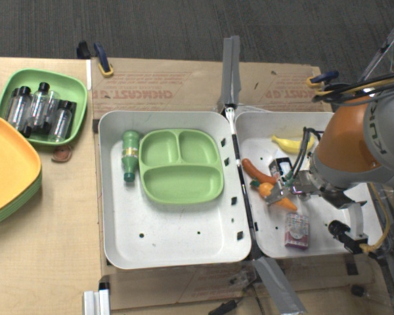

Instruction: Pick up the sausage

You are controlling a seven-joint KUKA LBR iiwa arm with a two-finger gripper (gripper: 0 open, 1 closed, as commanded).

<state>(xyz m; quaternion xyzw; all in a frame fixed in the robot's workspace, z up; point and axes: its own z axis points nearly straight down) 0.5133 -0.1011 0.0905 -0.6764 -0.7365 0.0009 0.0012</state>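
Wood surface [46, 254], dark carpet behind, two white bins side by side. Hand [278, 194] low in right bin [269, 241], tips among small orange pieces [268, 189]; open or closed: cannot tell. Sausage [254, 170] just up-left of hand: red-orange, curved, lying slantwise beside bin's left wall. Probably light toy plastic, smooth, rounded, prone to roll or slip; best pinched across the middle. Banana [288, 144] further back, pink packet [297, 231] nearer front. Left bin [177, 241]: green divided plate [181, 165], green bottle [130, 155].
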